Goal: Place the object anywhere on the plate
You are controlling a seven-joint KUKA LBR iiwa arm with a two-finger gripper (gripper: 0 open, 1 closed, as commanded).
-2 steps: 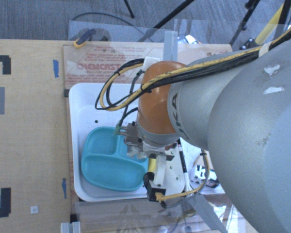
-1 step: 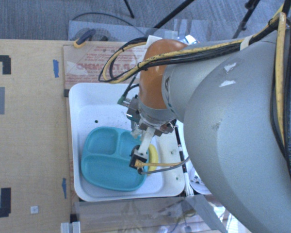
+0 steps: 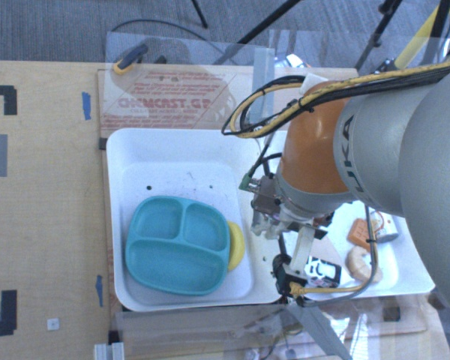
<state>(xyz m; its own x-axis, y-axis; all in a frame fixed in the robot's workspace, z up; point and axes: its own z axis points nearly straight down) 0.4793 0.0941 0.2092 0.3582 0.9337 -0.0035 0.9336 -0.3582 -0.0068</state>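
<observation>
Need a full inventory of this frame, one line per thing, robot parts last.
plate: 1, teal, three compartments, in the left bin
yellow object: 1, yellow, left bin, against the plate's right rim
orange object: 1, orange, right bin, partly behind a cable
roundish object: 1, tan, right bin, just in front of the orange one
bins: 2, white, side by side on the bench
cardboard sheet: 1, brown with red print, behind the left bin
tape marks: 2, blue, on the bench left of the bins
arm: 1, grey with an orange band, reaching in from the right
claw: 1, over the wall between the bins
</observation>
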